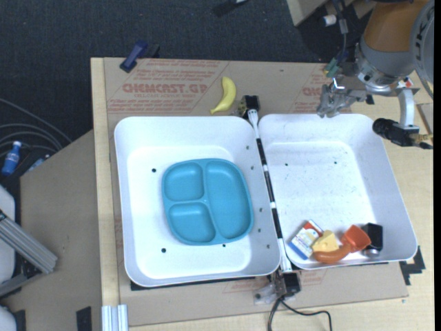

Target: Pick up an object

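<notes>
- Two shallow white bins sit side by side on the bench, the left bin [131, 185] holding a blue sectioned tray [207, 201].
- Small objects cluster in the near corner of the right bin [358, 164]: an orange piece [333, 255], a yellow piece [328, 241], a small printed box [305, 237], a black item [374, 236].
- The gripper [333, 106] hangs over the right bin's far rim, well apart from them; whether its jaws are spread or pressed together cannot be told.
- A banana [224, 96] lies on the board behind the bins.

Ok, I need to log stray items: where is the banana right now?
The banana lies on the bench board outside both bins, just beyond the far right corner of the left bin.
</notes>
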Robot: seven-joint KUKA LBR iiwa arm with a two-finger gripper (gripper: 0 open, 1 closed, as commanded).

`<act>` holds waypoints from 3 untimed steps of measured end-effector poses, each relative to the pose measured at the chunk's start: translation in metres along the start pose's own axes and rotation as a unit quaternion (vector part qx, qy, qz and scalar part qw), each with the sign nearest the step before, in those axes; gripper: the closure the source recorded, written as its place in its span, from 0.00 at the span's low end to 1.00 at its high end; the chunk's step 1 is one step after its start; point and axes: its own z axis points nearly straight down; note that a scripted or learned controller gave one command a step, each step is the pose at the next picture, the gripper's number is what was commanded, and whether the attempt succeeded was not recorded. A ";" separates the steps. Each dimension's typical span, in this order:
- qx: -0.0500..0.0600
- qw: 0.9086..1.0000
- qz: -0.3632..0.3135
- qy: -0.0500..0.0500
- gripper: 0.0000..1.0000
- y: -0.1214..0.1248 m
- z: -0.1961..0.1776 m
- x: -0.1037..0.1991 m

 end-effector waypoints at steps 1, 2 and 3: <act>-0.001 1.000 0.000 -0.001 1.00 -0.004 -0.025 0.036; -0.001 1.000 0.000 -0.001 1.00 0.000 -0.033 0.051; 0.002 1.000 0.000 0.000 1.00 -0.003 0.043 0.128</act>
